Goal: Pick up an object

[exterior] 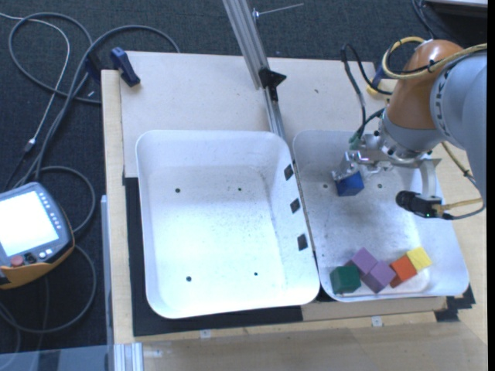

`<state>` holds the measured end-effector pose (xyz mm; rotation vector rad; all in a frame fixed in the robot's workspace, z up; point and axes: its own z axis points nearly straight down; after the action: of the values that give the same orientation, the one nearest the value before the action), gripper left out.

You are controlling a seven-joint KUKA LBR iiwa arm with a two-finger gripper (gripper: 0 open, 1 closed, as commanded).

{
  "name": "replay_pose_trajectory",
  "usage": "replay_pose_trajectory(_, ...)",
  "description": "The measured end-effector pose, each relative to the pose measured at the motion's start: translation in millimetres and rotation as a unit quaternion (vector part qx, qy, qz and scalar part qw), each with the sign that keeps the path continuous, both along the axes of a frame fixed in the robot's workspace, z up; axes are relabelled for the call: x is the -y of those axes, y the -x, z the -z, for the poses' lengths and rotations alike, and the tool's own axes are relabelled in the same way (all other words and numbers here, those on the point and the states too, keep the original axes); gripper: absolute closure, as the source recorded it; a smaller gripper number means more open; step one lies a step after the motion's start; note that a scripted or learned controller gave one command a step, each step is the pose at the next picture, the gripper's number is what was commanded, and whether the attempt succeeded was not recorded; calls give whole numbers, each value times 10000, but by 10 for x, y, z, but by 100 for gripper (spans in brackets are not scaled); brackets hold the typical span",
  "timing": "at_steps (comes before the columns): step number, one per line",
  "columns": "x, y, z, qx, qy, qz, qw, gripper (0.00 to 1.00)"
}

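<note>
The grey arm (456, 99) reaches in from the right, its orange band (421, 79) sitting just above the wrist (398, 141). From the band the wrist angles down and to the left, ending in the gripper (349, 178). The two fingers point downward and are closed on a small blue block (349, 182), which sits between their tips. Black and yellow cables (402, 56) loop around the arm behind the gripper, up and to its right.
</note>
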<state>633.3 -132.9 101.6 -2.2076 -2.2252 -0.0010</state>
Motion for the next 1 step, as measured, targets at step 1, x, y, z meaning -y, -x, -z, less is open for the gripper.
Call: replay_pose_trajectory(1,150,259,11,11,23,41,10000,100)
